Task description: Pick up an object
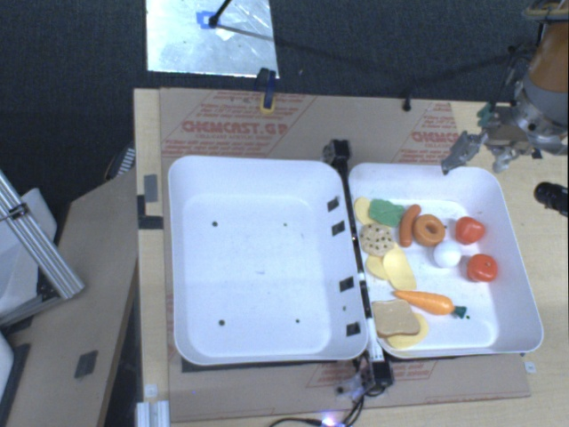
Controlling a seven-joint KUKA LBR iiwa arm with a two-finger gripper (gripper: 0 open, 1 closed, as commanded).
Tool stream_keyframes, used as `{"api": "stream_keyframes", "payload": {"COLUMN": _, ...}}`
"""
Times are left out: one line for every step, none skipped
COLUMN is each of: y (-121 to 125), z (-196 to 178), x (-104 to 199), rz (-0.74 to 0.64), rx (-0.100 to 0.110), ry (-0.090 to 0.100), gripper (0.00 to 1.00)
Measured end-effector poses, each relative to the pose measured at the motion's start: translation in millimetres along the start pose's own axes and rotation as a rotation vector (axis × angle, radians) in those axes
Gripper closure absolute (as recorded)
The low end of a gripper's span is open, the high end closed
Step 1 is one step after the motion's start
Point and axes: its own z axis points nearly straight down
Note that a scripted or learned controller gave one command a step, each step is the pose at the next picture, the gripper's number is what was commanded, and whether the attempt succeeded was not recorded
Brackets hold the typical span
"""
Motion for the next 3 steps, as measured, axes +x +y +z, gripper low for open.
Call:
{"api": "stream_keyframes", "payload": {"y": 2.0, "z": 142.5, "x": -54.2, "rz": 0.005, "rx": 0.009, "ry": 0.001, "gripper": 0.00}}
{"api": "stream_keyframes", "payload": {"y": 37.3, "z": 191.8, "x": 29.4, "rz": -0.008, "rx": -0.001, "ry": 0.003, "gripper": 0.00}}
{"api": "stream_keyframes", "payload": {"y": 37.4, "z": 177.3, "x": 23.8, "rz": -0.004, "rx": -0.005, "ry": 0.000, "gripper": 1.00}}
